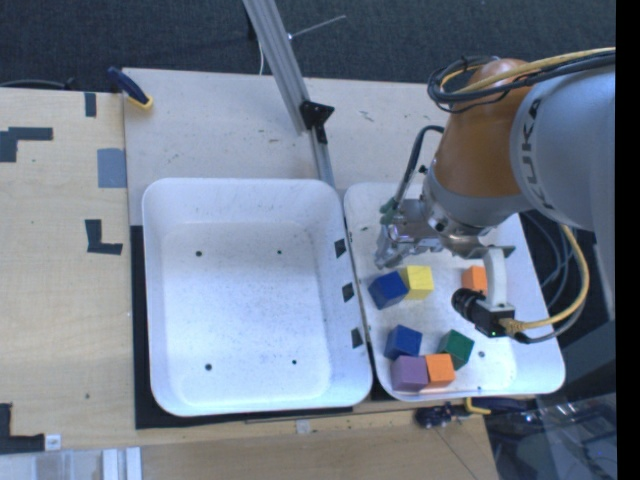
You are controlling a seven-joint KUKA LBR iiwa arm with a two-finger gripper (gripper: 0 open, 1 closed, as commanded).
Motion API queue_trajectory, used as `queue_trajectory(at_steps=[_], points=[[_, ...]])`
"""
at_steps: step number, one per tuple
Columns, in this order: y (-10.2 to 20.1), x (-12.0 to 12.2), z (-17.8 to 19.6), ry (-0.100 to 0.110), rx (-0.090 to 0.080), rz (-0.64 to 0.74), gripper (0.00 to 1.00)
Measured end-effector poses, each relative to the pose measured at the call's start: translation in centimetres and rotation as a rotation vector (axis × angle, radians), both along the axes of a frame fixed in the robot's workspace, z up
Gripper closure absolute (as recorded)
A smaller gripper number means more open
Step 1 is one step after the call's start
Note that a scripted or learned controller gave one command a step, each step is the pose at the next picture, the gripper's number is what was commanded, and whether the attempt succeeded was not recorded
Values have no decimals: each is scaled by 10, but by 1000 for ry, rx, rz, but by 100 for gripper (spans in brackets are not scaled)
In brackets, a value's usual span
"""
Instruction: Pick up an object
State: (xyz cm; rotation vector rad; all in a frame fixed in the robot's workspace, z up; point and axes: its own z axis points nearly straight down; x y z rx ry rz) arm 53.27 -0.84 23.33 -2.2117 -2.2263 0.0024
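In the right bin, near its upper-left corner, the gripper hangs low over the floor, arm reaching in from the right with the orange band right above the wrist. Fingers point down toward the bin's left wall; nothing visible between them. Can't tell whether they're spread or pressed together, too small and dark at this angle.

Blocks, all in the right bin:
- blue cube just below the gripper, close to the left wall, touching or nearly touching the yellow cube on its right.
- second blue cube further toward the bottom edge, apart from the first pair.
- purple cube at the bottom edge, orange cube tight against its right side.
- green cube just above-right of that orange one, tilted, touching or nearly so.
- small orange block toward the right side, partly hidden by black gripper hardware.

Nearest thing to the fingertips is the first blue cube; contact not discernible.

The left bin sits edge to edge with the right one, black clips along the shared rim. A grey metal bar runs diagonally from the top edge down to the bins' upper junction. A blue-and-yellow item lies at the bench's top-left corner.
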Motion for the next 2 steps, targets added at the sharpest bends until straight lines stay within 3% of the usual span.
queue_trajectory(at_steps=[2], points=[[99, 6, -7, -2, 0, 0, 100]])
